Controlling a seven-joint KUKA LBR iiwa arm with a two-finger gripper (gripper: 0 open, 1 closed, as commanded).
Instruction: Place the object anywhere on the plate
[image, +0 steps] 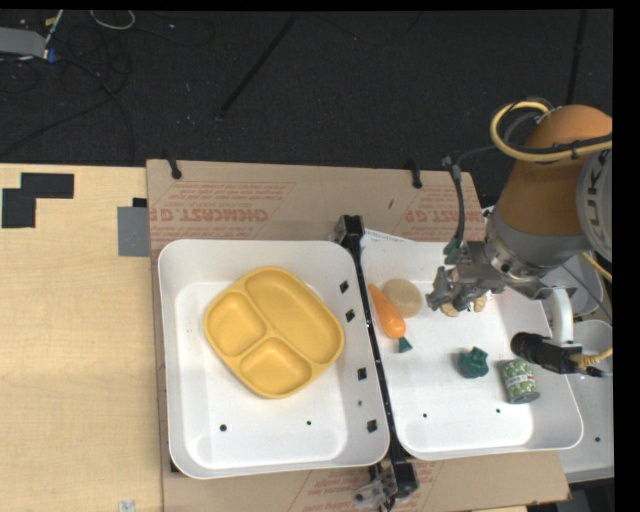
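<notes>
We see two bins side by side on the worktop (80, 400). The left bin (190, 420) holds the plate (274, 330), which lies a little behind its middle, with its three compartments turned at a slant. In the right bin (480, 430), a carrot (388, 314) lies close to the dividing wall, with a flat round piece (403, 294) just behind it, touching or nearly so. To their right the gripper (458, 292) hangs over the bin's back half. Nearer the front, a small knobbly object (473, 362) sits right of the carrot, and a small can (519, 381) stands near the right wall.
</notes>
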